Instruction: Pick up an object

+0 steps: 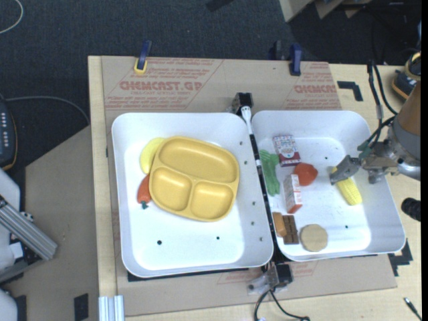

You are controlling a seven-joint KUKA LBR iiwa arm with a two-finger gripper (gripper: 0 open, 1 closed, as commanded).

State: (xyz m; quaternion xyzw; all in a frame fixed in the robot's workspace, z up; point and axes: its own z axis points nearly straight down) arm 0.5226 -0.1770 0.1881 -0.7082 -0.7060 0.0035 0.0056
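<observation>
In the right shallow white bin, nearest the camera, a round tan disc lies beside a brown bar. Farther back, the grey gripper hangs just above a yellow corn cob; its opening cannot be told. The left white bin holds a yellow divided tray.

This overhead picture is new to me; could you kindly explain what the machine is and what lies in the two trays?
A fixed camera looks down at a slant on a bench with two shallow white bins. The left bin holds a yellow divided plate, with a yellow piece and an orange-red piece showing from under its left side. The right bin holds a corn cob, small boxes, a green item, a tomato-like piece and a round cookie. The robot arm reaches in from the right; its gripper sits just above the corn.
</observation>
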